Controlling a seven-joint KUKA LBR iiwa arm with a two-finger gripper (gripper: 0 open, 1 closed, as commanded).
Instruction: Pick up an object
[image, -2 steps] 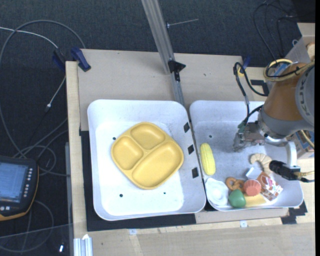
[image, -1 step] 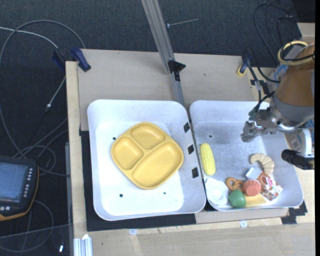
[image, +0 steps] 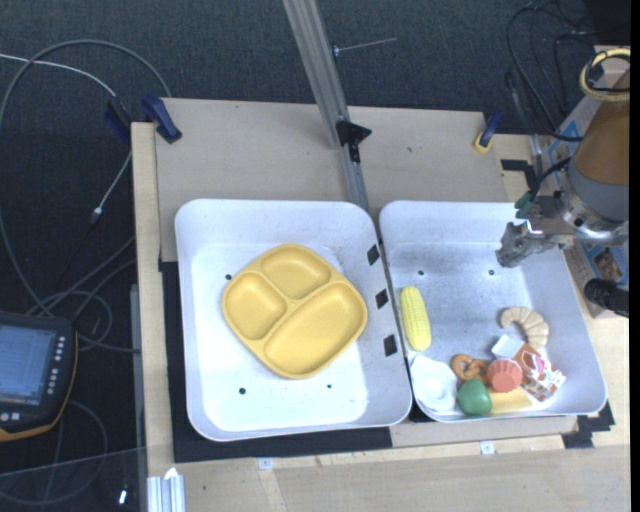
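Toy food sits in the right bin (image: 455, 225): corn cob (image: 415, 317) alone by the divider, croissant (image: 525, 322), green piece (image: 475, 398) & others heaped in the near corner. Risk: heap is tight, so a grab there may slip or snag two. Gripper (image: 515, 243) hovers apart, nothing held; finger gap too blurred, can't tell. Arm cut off at frame edge.

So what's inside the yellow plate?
Nothing that shows: the yellow plate has three bare sections. It sits in the left bin. The bin floor under the plate is covered, so I can't see it.
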